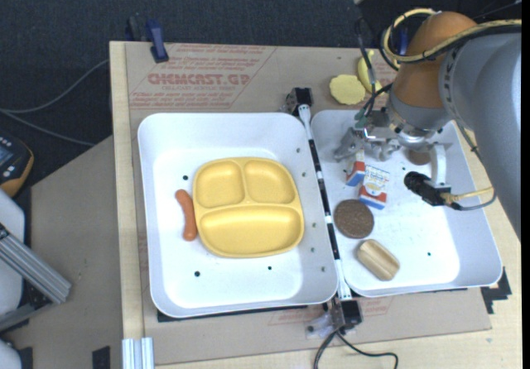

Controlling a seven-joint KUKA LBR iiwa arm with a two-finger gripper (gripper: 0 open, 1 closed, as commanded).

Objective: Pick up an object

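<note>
— Dark carpet surrounds a bench (124,194) with two white bins: the left bin (166,276) holds a yellow tray (247,207) and a sausage (187,214) just beside the tray's left edge; the right bin (464,264) holds a carton (370,183), a brown disc (354,218) and a bread roll (378,260). Where does the gripper stand?

— The gripper (368,146) hangs over the right bin's upper left part, just above the carton in the view. Its metal parts look splayed, but whether the fingers are spread or pressed together, one cannot tell. Nothing is seen between them.

— So which object is it after?

— Probably the carton, being nearest. The disc lies just below that, the roll near the bin's lower edge.

— What could go wrong?

— The carton is small and lies tilted; a descent slightly off centre could push it aside rather than straddle it. It sits near the bin's left wall and near the disc, so a finger might land on the wall or on the disc. The black cable (431,191) hanging from the wrist could also drag across the bin.

— And what is hard to make out?

— The arm (489,86) covers the bin's upper right corner. The fingertips blur into the wrist hardware, and their height over the bin floor cannot be judged. A yellow object (347,89) lies outside the bin, unclear what.
</note>
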